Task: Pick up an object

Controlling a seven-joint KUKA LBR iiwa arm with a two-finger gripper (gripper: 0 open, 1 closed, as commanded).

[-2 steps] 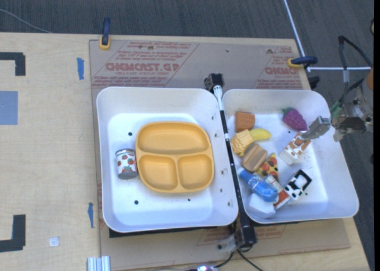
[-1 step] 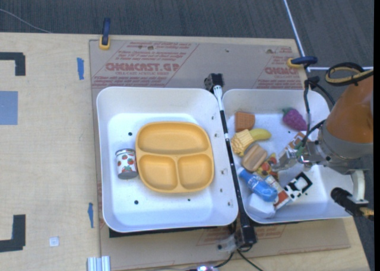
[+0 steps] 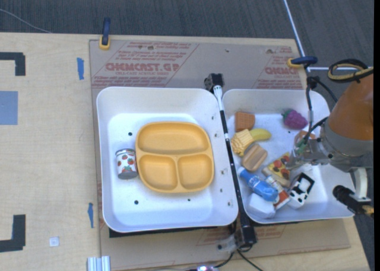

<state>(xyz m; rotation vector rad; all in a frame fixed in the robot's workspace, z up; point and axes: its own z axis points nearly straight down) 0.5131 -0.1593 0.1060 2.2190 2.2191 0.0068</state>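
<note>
The arm (image 3: 350,118) reaches in from the right over the right bin (image 3: 323,210), its orange band above the bin's right wall. The gripper (image 3: 303,145) hangs low over the toys near the bin's middle right, but whether it is open or gripping anything cannot be told from here. Under and beside it lies a heap of small toys (image 3: 282,172), with a black-and-white cow (image 3: 301,188) just below and a blue bottle (image 3: 258,185) to the left. Farther up sit a purple grape bunch (image 3: 294,119), a banana (image 3: 260,135), a corn cob (image 3: 241,143) and a bread slice (image 3: 255,158). The left bin (image 3: 113,204) holds a yellow divided plate (image 3: 174,157) and a small can (image 3: 126,163) just beside it.
</note>
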